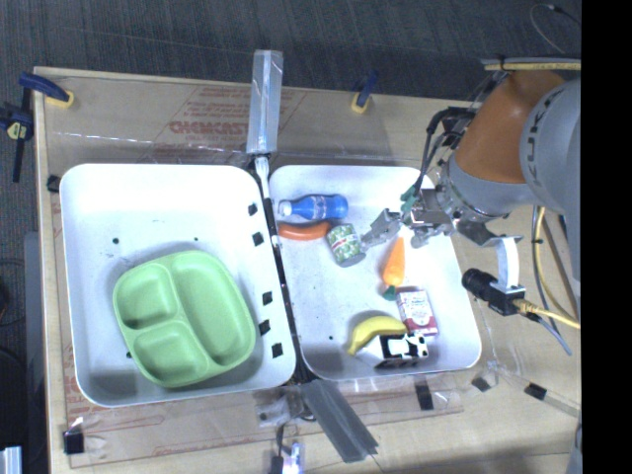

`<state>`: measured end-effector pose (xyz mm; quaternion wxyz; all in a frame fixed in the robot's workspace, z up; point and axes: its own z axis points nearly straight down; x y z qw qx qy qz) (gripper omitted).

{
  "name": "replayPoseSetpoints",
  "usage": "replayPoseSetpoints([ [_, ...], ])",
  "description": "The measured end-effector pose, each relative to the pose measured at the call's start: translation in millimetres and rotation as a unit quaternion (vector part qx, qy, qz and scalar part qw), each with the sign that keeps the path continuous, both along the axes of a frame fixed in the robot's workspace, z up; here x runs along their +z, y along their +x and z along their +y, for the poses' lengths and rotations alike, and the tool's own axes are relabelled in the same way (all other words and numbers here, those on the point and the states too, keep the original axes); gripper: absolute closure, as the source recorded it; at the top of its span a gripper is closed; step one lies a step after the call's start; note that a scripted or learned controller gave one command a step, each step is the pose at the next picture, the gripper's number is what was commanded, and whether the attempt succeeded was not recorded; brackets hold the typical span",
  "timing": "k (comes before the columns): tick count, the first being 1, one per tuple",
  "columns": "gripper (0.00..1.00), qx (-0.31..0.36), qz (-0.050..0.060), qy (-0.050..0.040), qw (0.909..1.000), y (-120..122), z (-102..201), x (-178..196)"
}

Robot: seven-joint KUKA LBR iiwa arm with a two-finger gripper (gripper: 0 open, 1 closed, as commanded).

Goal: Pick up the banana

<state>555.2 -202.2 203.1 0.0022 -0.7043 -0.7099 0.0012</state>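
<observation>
Evidently we were mid-approach: our gripper (395, 227) hovered open and empty above the carrot (394, 263); next, descend onto the banana (373, 331).

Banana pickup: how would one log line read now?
gripper: above right bin, near carrot | banana: lying in bin, not held | phase: approach

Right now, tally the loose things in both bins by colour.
Green: 2, divided plate, small can
Blue: 1, bottle
Orange: 2, carrot, sausage-like piece
Yellow: 1, banana
Red: 1, small carton
Black and white: 1, small box
Total: 8
</observation>
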Motion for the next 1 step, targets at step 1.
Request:
replayPoseSetpoints([
  [1,0.00,0.044,0.000,0.0004,0.9991,-65.7,15.4,-81.3],
])
